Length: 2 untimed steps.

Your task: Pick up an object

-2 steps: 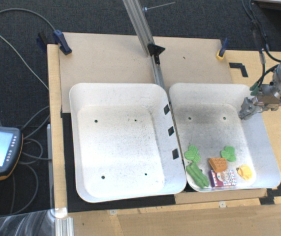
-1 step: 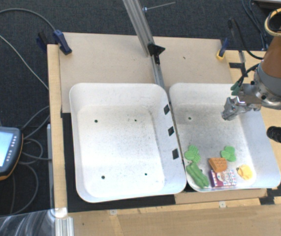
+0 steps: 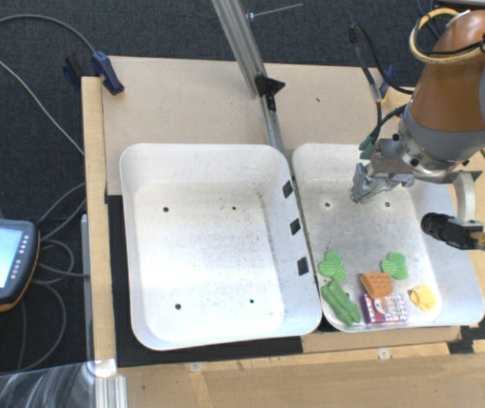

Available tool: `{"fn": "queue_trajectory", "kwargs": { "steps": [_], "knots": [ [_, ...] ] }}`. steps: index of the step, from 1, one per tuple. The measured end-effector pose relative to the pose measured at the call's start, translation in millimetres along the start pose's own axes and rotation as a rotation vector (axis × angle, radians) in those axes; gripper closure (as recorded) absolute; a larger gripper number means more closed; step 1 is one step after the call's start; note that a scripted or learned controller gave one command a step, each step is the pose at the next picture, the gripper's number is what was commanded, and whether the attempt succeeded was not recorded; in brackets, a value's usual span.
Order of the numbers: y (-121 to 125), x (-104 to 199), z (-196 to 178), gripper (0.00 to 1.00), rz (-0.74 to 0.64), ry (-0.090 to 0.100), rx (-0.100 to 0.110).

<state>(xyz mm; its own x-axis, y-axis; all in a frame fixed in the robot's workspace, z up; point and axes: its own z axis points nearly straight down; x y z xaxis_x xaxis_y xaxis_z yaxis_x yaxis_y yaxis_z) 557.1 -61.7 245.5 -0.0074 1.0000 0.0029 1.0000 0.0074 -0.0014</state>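
The pincer (image 3: 366,187) hangs over the right bin (image 3: 454,253), its grip too blurry to tell, far from the small toys (image 3: 376,294) at the near edge, which look light and easy to pinch by their sides.

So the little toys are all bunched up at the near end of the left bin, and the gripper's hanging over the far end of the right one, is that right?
Not quite. The toys are bunched at the near end of the right bin, not the left bin. The camera view shows this. The rest holds: the gripper hangs over the far end of the right bin, apart from the toys.
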Motion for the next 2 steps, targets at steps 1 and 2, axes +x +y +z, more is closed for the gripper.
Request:
{"fn": "queue_trajectory", "kwargs": {
  "steps": [1, 2],
  "knots": [
    [5.3, 50.2, -5.4, 1.0, 0.0, 0.0, -0.002],
    [4.2, 101.4, -11.3, 1.0, 0.0, 0.0, -0.003]
  ]
}}
